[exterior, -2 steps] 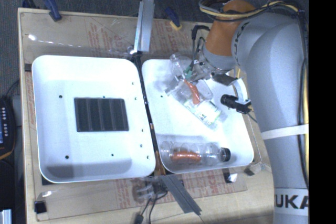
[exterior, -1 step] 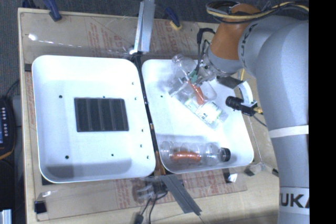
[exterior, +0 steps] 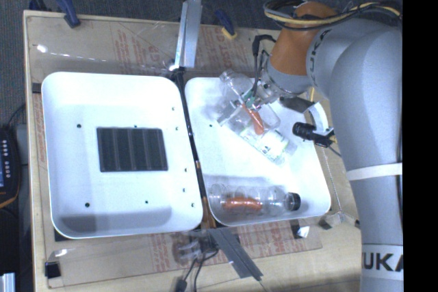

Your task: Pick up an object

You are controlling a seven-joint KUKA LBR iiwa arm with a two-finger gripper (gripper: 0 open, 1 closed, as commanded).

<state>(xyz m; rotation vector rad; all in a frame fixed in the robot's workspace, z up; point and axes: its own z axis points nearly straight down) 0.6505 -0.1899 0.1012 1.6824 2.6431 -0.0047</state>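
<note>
Closest to the bottom of the frame, a clear plastic bottle (exterior: 252, 202) with a dark cap lies on its side along the lower edge of the right bin (exterior: 212, 147), something copper-coloured showing through its wall. To its left sits the left bin (exterior: 68, 106), with a dark ribbed rectangle (exterior: 132, 149) near its centre. Higher up in the right bin, a second clear bottle (exterior: 263, 137) lies at a slant, an orange-red piece visible inside it and a white label toward its lower right end. The gripper (exterior: 252, 100) comes down right at the upper end of this bottle, tangled in clear plastic glare, so I cannot tell how it is set. Behind it rises the grey arm (exterior: 356, 92) with its orange band (exterior: 291, 51), filling the right side. At the far edge, blue clamps (exterior: 67, 8) pinch the bench (exterior: 102, 37), and a metal bar (exterior: 187, 34) stands between the bins.
</note>
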